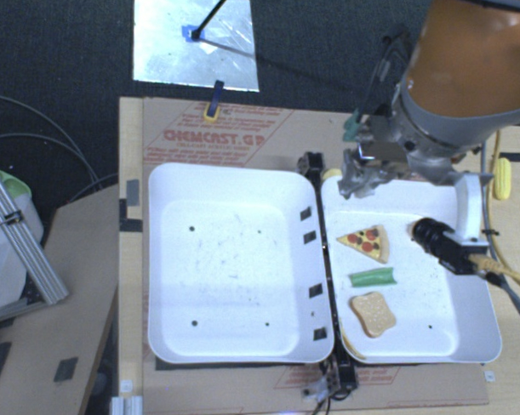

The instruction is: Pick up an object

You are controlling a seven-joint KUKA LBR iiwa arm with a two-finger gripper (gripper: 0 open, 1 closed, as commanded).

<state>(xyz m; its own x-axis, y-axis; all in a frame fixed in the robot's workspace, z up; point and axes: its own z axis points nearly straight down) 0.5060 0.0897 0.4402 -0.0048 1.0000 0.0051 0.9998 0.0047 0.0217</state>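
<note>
Your gripper point(360, 187) hangs over the far left corner of the right bin point(431, 315), close to the wall it shares with the left bin point(232, 269). You cannot tell from this view how far the jaws stand apart (the wrist body covers most of them), and nothing shows between them, so treat it as carrying nothing.

All three candidates lie in the right bin, in a loose column running toward the camera from the gripper. Nearest is the pizza slice point(365, 242), flat on the bin floor just on the near side of the gripper. Its tip points at the shared wall and its crust faces the arm's side, so its long axis runs across the view. Next comes the green strip point(372, 277), near the slice but apart from it, and its length also runs across the view with a slight tilt. Last is the slice of toast point(374, 314), which sits close to the bin's near left corner and well apart from the gripper.

The relation that matters is that the pizza slice lies toward the camera from the jaws, not under them. You would likely need a short shift that way before any descent. Since the slice is flat and thin, closing across its narrower span looks like the better bet, though a slip is quite possible.
</note>
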